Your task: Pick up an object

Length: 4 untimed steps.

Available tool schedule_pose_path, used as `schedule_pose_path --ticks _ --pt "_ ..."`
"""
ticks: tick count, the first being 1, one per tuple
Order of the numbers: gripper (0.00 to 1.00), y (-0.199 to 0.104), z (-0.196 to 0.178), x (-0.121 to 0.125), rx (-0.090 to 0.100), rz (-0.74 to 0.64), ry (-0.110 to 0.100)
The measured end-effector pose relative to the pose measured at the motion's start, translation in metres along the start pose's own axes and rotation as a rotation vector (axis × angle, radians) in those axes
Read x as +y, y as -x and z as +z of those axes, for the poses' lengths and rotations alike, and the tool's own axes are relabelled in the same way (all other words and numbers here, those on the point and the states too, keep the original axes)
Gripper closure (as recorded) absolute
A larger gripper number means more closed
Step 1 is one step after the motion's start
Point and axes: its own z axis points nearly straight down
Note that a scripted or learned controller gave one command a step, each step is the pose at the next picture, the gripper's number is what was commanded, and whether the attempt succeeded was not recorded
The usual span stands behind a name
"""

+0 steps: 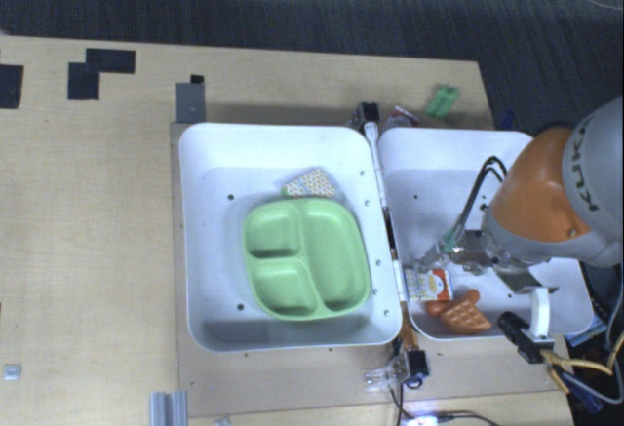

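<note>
The grey arm (595,171) comes in from the right, its orange band (536,195) above the wrist, and the gripper (439,270) is low near the right bin's front-left corner.

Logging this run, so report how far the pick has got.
Done: the arm has reached over the right bin. In hand: its gripper sits low above the orange items near the front wall; a grasp cannot be confirmed. Left: grip and lift. The green tray lies in the left bin.
</note>
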Motion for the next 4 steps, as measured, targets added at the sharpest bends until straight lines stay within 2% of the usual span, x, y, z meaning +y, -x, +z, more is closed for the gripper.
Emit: schedule_pose_path --ticks 2,3,4 --pt "0.0 -0.003 0.0 0.0 -0.003 0.003 0.001" --pt "1.0 -0.006 -0.013 0.004 0.003 -0.001 0.007" --pt "1.0 0.052 -0.069 0.039 0.003 -0.001 -0.018"
